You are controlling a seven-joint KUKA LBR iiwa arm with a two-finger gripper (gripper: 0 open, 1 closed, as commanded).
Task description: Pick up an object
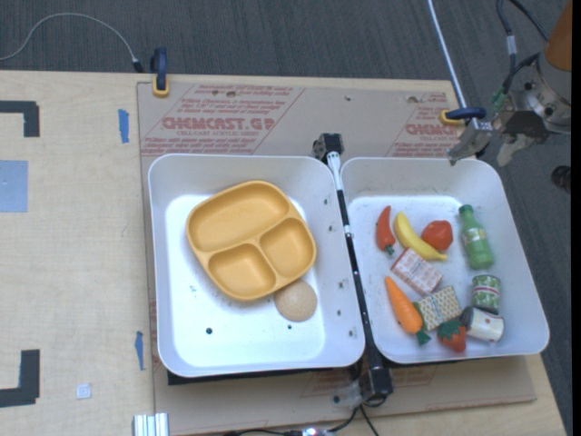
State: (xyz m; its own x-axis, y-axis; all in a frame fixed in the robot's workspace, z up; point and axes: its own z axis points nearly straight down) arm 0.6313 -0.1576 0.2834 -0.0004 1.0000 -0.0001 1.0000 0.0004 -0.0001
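Above the right bin's (517, 243) far corner, the tool (484, 146) hangs spread wide, holding nothing.

A wooden table (73, 271) carries a printed cardboard sheet (272, 121), fixed by a blue-and-yellow clamp (160, 71) at its far left corner and another clamp (461, 114) at the far right. Blue tape (123, 125) and black corner markings (23, 118) dot the tabletop beside dark carpet (272, 16).
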